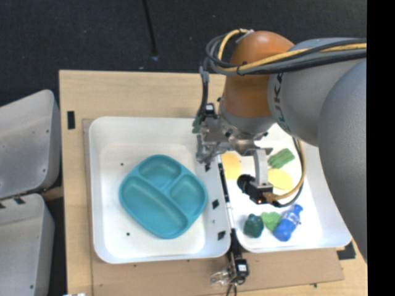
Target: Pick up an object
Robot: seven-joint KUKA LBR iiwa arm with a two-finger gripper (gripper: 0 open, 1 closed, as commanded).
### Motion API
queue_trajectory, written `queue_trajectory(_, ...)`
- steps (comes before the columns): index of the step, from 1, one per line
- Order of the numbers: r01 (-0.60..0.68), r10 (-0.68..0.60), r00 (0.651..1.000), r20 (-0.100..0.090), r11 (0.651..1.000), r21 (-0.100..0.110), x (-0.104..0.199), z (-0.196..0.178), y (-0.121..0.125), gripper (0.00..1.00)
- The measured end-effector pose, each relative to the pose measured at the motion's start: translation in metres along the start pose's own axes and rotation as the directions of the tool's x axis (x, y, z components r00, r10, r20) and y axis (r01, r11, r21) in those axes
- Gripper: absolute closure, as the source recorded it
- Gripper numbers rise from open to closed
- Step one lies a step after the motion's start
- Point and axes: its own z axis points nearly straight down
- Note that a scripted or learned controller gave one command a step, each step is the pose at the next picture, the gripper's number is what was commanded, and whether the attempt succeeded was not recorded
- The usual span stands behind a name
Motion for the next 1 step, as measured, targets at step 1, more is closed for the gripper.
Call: queue_trajectory(1, -0.006, 0.006, 1.000, 0.001, 1.000, 0.000, -0.0033, 0.0009, 0.0005, 0.00)
